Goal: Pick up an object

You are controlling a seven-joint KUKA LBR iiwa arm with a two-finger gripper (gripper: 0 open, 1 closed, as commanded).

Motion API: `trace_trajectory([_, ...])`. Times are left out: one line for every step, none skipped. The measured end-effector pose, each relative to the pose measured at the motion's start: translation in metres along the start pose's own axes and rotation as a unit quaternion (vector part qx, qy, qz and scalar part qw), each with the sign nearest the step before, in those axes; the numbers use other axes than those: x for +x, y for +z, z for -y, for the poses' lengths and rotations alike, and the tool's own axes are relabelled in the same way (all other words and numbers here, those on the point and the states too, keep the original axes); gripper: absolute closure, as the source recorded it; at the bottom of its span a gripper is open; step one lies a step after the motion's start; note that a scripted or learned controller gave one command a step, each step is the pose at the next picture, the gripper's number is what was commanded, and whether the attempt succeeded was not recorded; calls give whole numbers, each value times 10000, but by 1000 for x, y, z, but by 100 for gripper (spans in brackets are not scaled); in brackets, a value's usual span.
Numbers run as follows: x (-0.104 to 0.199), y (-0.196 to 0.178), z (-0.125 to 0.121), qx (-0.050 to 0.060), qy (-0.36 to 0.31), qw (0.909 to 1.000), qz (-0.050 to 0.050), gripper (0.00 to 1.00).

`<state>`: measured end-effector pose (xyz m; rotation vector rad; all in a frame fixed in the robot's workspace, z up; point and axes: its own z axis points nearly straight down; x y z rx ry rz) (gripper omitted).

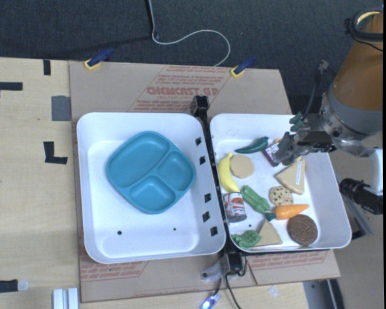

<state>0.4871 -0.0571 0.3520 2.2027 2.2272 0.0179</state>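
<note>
White plastic makes the two bins, and my pincer (289, 148) hangs over the right bin (328, 201), near its upper right part. Whether the pincer is released or clenched I cannot tell; it is dark and small from this angle.

Just beside the pincer, to its left, lies a dark green pepper (251, 145), and between them a small dark purple packet (272, 153). Just below the pincer lies a pale wedge of cheese (292, 177), very near, but I cannot say if it touches.

More to the left there is a yellow banana (227, 174) along the bin's left wall, with a round beige biscuit (242, 167) touching it. Lower I see a green pickle-like piece (257, 199), a small can (235, 207), a spotted cookie (279, 194), an orange carrot (291, 210) and a brown round patty (302, 229), all well apart from my pincer. A tan triangular slice (268, 234) and a green leafy piece (247, 239) lie at the lower edge.

The left bin (93, 172) holds a blue divided plate (151, 171).
</note>
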Motion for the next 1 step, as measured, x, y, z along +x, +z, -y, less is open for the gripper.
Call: trace_trajectory([64, 78, 5, 117, 20, 9999, 1, 100])
